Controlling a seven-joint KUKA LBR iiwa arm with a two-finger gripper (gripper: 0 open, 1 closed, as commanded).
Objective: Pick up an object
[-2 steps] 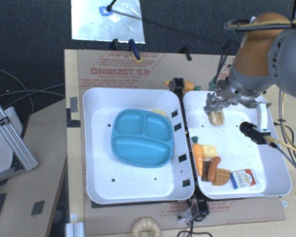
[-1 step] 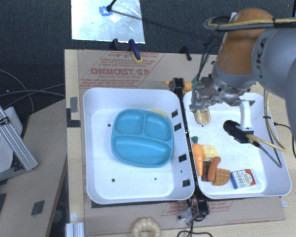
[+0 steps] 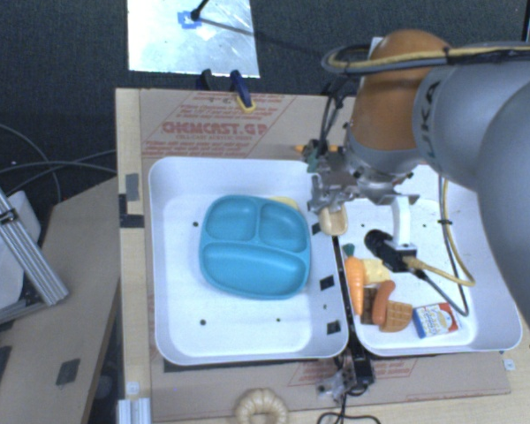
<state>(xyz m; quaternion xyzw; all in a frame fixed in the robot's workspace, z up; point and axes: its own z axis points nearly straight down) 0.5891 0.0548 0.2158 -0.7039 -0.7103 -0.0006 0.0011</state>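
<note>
Above the bins [image 3: 247,347] — hand [image 3: 330,203] seemingly touches a tan piece [image 3: 333,223].

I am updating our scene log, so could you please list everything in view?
left bin: one, white, view's left
right bin: one, white, beside it
tray: one, blue, in the left bin
carrot: one, orange, right bin, near the left bin
waffle-like piece: one, brown, right bin, beside the carrot
carton: one, blue, white and red, right bin, front
ring: one, beige, in front of the bins
clamp: one, blue, behind the left bin
arm: one, grey with orange band, from the right
tool: one, metallic, where the bins meet
</note>
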